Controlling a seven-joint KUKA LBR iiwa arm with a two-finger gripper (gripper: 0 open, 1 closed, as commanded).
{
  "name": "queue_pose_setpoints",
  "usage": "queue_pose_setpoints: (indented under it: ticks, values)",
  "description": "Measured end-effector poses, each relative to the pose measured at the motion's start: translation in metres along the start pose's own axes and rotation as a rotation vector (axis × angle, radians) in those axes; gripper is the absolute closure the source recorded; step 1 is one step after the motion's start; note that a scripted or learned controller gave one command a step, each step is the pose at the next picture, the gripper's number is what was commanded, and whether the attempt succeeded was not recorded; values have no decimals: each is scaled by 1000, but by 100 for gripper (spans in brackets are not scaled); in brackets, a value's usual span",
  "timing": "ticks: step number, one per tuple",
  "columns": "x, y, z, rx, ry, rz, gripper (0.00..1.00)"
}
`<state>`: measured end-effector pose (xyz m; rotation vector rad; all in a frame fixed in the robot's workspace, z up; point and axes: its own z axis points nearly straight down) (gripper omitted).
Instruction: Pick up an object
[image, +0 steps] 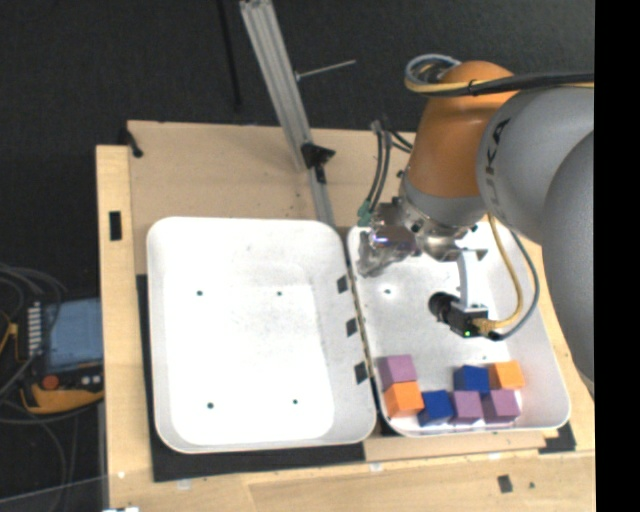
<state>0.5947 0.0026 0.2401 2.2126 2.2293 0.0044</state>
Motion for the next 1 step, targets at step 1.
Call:
queue_pose_setpoints:
  ticks: [1]
  values:
    - [56, 0, 10, 4, -1, 1, 100]
